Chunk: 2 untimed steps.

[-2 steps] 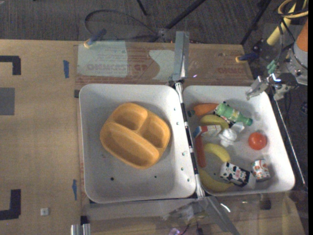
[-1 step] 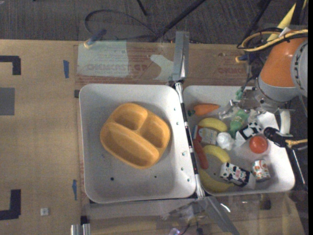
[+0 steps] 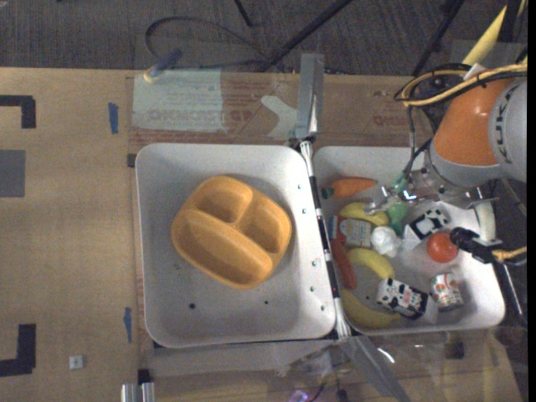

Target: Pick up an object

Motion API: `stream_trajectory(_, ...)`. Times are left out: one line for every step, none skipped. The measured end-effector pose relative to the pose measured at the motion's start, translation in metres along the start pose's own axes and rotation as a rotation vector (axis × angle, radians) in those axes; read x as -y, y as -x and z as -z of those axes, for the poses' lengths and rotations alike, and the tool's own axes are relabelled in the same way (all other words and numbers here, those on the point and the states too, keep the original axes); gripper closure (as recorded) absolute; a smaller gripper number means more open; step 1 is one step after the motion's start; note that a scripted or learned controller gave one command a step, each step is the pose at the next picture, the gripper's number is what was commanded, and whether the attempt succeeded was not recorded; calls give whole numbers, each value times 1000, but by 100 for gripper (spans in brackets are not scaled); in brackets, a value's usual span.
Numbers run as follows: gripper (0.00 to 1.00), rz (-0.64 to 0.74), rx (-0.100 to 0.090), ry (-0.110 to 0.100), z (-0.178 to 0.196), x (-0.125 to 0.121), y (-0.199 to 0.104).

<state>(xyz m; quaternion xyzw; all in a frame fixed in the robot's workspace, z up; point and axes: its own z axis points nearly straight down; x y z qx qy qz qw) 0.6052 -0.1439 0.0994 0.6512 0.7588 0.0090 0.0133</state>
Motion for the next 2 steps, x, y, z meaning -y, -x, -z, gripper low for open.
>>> stream_trajectory(100, -2, 1, 5, 11, -1, 1)
stream_trajectory(100, -32, -8, -27, 125, -38, -81)
